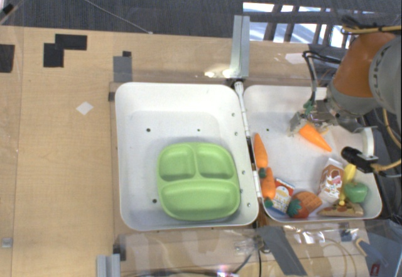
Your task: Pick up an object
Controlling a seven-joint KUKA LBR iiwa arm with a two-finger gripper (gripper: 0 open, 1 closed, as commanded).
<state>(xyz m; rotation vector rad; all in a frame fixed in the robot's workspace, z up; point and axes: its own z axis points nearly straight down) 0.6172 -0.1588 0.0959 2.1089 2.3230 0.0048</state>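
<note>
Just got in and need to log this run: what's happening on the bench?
A grey arm with an orange band reaches into the right bin. Its claw is low at the thick end of a loose carrot; whether it grips is unclear. More toy food lies along that bin's left and near edges. The left bin holds a green divided plate.

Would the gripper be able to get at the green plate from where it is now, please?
Probably yes. The green plate lies alone in the left bin, nothing over it. The gripper is above the right bin by an orange carrot; only the low divider lies between.
</note>
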